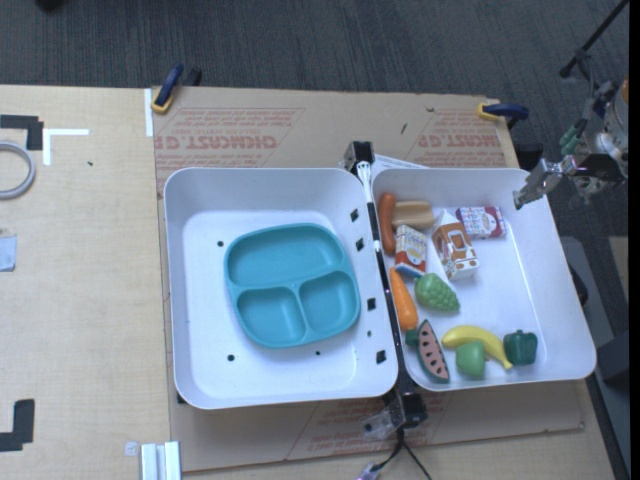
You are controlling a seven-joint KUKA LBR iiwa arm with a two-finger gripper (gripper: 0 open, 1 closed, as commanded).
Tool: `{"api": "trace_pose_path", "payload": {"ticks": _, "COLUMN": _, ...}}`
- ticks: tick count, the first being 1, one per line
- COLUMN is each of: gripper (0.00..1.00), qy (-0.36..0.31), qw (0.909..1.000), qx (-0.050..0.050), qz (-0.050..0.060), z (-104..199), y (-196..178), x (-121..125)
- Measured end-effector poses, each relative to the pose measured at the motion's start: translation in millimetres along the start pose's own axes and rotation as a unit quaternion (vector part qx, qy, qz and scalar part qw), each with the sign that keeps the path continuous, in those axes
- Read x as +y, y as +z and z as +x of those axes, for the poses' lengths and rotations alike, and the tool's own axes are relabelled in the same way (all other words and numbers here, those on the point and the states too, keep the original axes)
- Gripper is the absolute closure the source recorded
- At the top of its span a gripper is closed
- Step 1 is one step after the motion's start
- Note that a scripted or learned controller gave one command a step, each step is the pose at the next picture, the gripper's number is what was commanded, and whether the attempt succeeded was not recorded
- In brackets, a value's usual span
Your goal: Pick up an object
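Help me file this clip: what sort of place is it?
Likely a robotics lab bench, not a kitchen: two white bins clamped on cardboard, toy food such as a banana beside a teal divided plate, and a gripper at the edge.

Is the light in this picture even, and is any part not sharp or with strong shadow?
Camera view: light is soft and even; the white bins look bright without harsh glare; the teal tray casts a faint shadow; the toy foods such as the banana are sharp; the gripper at the right edge looks slightly blurred.
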State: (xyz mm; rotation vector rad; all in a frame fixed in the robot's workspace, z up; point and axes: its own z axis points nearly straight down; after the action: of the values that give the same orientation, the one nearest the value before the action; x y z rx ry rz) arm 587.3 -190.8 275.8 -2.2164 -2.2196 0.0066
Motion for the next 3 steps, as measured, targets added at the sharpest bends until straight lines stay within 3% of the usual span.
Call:
{"api": "trace_pose_path", "payload": {"ticks": 1, "gripper": 0.0, "qy": 0.0, "qw": 1.0, "qx": -0.001, "qz": -0.003, "z": 6.6, "y": 156.7, "x": 41.6}}
{"api": "trace_pose_path", "payload": {"ticks": 2, "gripper": 0.0, "qy": 0.001, "qw": 1.0, "qx": 0.0, "qz": -0.001, "z": 63.3, "y": 179.7, "x": 37.3}}
{"api": "trace_pose_path", "payload": {"ticks": 3, "gripper": 1.0, "qy": 0.002, "qw": 1.0, "qx": 0.0, "qz": 0.002, "z": 63.5, "y": 174.5, "x": 36.4}}
